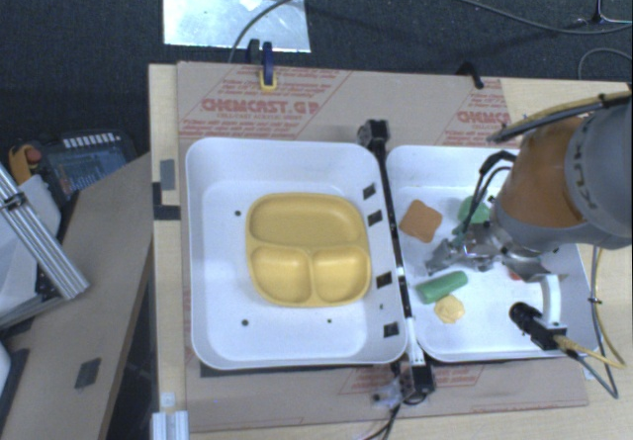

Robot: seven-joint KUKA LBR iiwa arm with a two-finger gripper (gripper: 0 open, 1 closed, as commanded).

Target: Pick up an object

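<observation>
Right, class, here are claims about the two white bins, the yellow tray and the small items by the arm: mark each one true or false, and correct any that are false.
1. The yellow divided tray lies in the left bin. True.
2. The green object lies inside the yellow tray. False: it lies in the right bin, near the gripper.
3. The orange-brown piece sits in the right bin. True.
4. The small yellow item lies in the left bin. False: it lies in the right bin, just below the green object in the view.
5. The arm reaches over the left bin. False: it is over the right bin.
</observation>
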